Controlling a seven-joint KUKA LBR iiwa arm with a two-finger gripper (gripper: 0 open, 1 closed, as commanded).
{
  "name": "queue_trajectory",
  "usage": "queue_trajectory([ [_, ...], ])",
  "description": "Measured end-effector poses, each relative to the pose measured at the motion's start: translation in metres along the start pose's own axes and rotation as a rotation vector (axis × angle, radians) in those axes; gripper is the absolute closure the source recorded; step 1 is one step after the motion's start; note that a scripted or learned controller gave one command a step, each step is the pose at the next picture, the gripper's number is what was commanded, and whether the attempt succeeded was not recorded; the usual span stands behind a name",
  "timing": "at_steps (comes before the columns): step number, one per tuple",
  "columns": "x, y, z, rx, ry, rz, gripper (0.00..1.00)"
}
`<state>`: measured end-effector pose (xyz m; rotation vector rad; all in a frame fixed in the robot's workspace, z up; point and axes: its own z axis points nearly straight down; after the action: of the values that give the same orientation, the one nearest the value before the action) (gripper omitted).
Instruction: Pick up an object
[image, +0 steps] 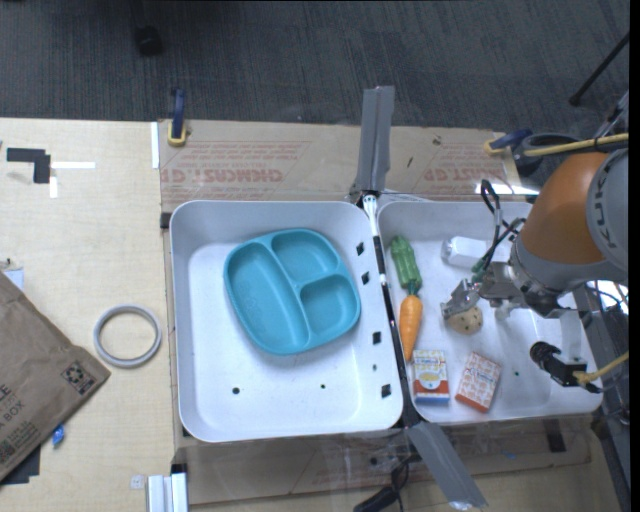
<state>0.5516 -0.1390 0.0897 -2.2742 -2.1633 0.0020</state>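
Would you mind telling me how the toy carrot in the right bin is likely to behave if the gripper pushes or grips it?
The carrot looks smooth and tapered, so it may slip out of a pinch near its tip. Its rounded body lies flat beside the bin's left wall, so a sideways push would probably roll it. It appears to be rigid plastic, likely light for its size.

Divided plate (290, 290) in left bin (200, 400), toy carrot (408, 300) in right bin (520, 405)

The grey arm (590, 215) reaches in from the right with its orange band bulging above the wrist, bending down and leftward so that the gripper (466, 297) hangs low, its metal fingertips pointing to the left.
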Motion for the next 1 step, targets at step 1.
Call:
queue_trajectory([
  [1,-0.0039,0.0021,-0.009,-0.003,-0.002,0.006,1.0],
])
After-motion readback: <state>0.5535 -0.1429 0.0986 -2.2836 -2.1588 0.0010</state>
